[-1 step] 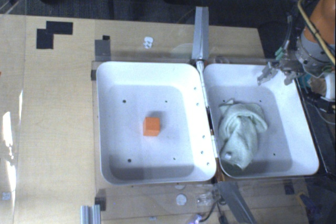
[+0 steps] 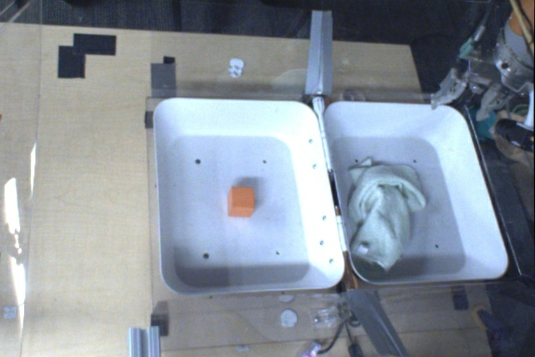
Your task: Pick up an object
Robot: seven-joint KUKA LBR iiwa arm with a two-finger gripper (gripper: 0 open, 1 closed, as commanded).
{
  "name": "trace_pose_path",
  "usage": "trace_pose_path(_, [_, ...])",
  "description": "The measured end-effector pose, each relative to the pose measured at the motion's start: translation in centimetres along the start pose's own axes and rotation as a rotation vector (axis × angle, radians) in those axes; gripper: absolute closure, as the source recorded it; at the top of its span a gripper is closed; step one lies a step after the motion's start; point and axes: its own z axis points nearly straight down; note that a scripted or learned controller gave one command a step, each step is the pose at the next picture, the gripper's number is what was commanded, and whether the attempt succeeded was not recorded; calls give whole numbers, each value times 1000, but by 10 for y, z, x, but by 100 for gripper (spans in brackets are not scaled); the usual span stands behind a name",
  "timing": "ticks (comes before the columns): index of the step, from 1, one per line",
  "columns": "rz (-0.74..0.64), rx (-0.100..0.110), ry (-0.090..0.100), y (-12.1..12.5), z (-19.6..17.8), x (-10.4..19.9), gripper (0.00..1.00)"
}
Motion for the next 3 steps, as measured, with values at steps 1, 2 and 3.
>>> trace_pose_path(1, [-108, 3, 1, 5, 120, 27, 0])
trace_pose_path(2, [-115, -3, -1, 7, 108, 29, 100])
trace_pose_path(3, [140, -1, 1, -23, 0, 30, 100])
